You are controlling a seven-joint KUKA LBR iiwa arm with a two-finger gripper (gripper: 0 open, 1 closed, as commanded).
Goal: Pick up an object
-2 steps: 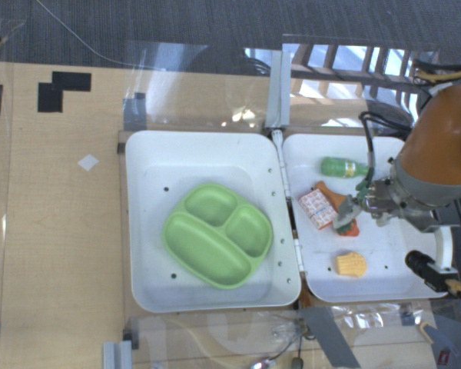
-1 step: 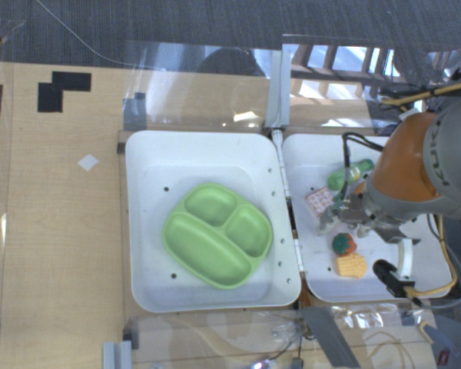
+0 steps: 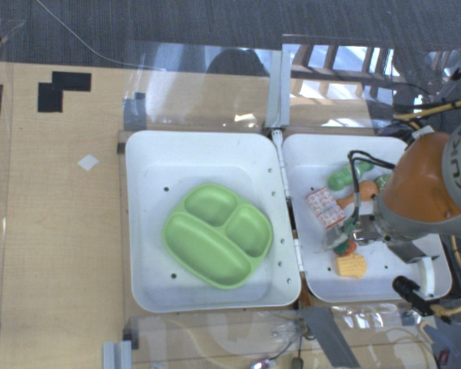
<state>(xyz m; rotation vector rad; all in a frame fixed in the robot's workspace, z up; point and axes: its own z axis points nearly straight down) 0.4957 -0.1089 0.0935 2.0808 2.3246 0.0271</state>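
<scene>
Down in the right bin point(image 3: 315, 283), the gripper point(image 3: 352, 235) sits low among small items; whether its jaws are parted or closed cannot be told, and nothing shows between them. Far to their left, a green divided plate point(image 3: 219, 235) lies in the left bin point(image 3: 150, 283). Just left of the jaws lies a red-and-white patterned packet point(image 3: 324, 207). Directly below them rests a yellow block point(image 3: 352, 265). Above them sit a green toy point(image 3: 339, 179) and an orange piece point(image 3: 364, 190).
</scene>
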